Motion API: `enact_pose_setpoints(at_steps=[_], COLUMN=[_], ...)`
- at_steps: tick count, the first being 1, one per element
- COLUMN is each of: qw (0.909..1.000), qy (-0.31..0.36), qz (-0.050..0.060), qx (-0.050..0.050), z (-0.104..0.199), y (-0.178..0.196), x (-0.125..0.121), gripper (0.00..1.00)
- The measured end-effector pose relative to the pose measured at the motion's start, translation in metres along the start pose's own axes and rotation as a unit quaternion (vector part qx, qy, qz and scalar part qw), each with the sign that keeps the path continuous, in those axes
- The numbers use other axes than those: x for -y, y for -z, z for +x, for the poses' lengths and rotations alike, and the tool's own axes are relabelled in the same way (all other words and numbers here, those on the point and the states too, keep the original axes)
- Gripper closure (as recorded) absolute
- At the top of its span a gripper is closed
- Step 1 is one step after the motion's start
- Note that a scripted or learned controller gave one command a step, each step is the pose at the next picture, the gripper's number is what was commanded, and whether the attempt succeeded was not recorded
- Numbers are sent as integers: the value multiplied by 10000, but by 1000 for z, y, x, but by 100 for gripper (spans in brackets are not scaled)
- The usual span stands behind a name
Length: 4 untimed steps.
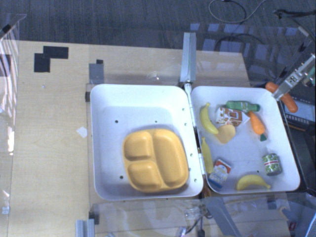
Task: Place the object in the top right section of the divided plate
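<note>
The yellow divided plate (pixel 156 160) lies in the left bin (pixel 111 112), toward its front right, and nothing lies in its sections. My gripper (pixel 285 89) reaches in slantwise at the far right corner of the right bin (pixel 285 147). An orange, carrot-like piece (pixel 289 102) sits right at its tip, over the bin's rim. Whether that piece is between the fingers cannot be told.
The right bin holds a banana (pixel 208 119), a green bottle (pixel 242 105), a printed carton (pixel 230 116), a carrot (pixel 256 124), a tan disc (pixel 226 134), a small can (pixel 271 164), another banana (pixel 252 182) and a small carton (pixel 219 172). A metal post (pixel 188 58) stands between the bins at the back.
</note>
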<state>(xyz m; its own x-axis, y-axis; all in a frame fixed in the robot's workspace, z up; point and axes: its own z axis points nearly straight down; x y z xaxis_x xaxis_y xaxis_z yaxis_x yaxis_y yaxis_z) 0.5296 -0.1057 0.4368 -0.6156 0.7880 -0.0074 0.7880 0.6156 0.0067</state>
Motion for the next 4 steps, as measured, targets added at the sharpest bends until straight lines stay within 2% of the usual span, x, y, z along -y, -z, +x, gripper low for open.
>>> enact_pose_setpoints(at_steps=[1,2,3,4], qw=[9940,9751,9323,8857], qy=[1091,2217,3616,4643], qz=[-1,-2,-4,-2], qx=[6,10,15,17], z=[2,-26,-36,-47], y=[1,0,1,1], x=[13,10,19,31], gripper=[100,100,100,100])
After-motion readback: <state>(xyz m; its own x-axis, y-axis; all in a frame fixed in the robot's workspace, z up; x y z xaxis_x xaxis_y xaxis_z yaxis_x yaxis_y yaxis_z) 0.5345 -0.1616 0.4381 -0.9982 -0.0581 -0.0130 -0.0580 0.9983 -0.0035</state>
